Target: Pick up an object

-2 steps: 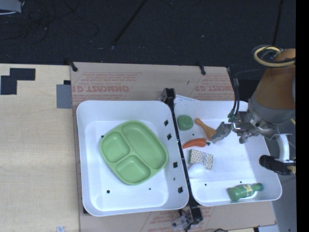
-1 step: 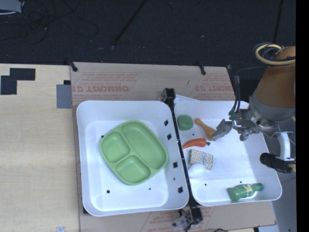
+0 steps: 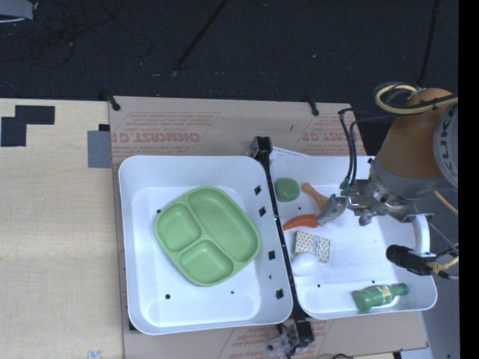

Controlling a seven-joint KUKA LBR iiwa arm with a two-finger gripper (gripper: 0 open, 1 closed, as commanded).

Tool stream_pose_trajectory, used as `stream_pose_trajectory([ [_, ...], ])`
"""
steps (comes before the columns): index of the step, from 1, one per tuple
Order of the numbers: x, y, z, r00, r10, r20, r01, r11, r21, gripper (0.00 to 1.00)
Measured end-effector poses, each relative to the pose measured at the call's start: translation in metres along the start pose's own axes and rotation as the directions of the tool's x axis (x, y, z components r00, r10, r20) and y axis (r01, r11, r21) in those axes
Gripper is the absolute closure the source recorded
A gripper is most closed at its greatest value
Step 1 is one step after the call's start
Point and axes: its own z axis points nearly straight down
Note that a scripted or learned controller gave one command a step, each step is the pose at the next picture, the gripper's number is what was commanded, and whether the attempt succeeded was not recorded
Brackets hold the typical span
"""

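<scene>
A green divided plate (image 3: 207, 234) with three compartments is lying tilted in the left bin (image 3: 142, 290), taking up most of its floor. A black clamp strip (image 3: 273, 230) is running between the two bins where their walls are meeting.

In the right bin (image 3: 419, 301), a small round green object (image 3: 287, 189) is sitting near the upper left corner. Just right of it and a little lower, a short tan stick-like piece (image 3: 314, 195) is lying at a slant. Below these, an orange-red carrot-shaped piece (image 3: 301, 221) is lying nearly flat, its right end pointing at the claw. Under it, a small patterned packet (image 3: 312, 245) is resting, and a white rounded object (image 3: 304, 263) is touching the packet's lower edge. A green bottle (image 3: 379, 296) is lying on its side near the bin's lower right corner, well apart from the rest.

The gripper (image 3: 329, 212) is reaching in from the right, hanging low over the bin's middle with its tip just beside the carrot-shaped piece's right end. How far its jaws are standing apart cannot be told from this angle, and nothing is showing as clamped in it.
</scene>
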Motion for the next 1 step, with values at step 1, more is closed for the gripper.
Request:
stream_pose_trajectory([
  [1,-0.0005,0.0048,0.0625,1.000,0.001,0.000,-0.001,1.000,0.000,0.00],
])
